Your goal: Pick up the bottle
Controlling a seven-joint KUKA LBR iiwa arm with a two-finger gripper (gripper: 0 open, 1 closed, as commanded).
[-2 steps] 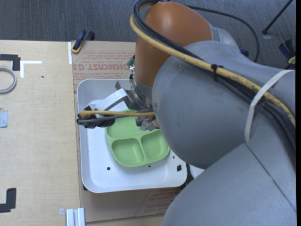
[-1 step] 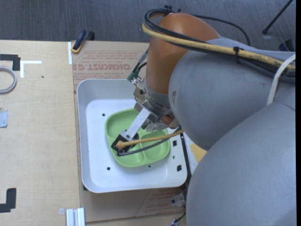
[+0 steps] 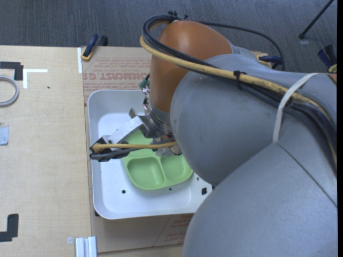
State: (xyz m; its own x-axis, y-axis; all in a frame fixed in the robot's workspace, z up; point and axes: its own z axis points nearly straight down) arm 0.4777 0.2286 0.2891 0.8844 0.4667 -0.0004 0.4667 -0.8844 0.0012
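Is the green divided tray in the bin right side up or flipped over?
Right side up: the green divided tray shows hollow compartments and a raised divider facing upward, lying in the white bin.

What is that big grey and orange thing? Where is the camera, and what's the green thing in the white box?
That is a robot arm, grey with an orange band. One camera above the bench looks down at a slant, and the arm comes in from the right. It leans over a shallow white bin on the wooden bench. A green dish with compartments lies in the bin. The arm's bulk hides what is under it, so I cannot tell whether it holds anything.
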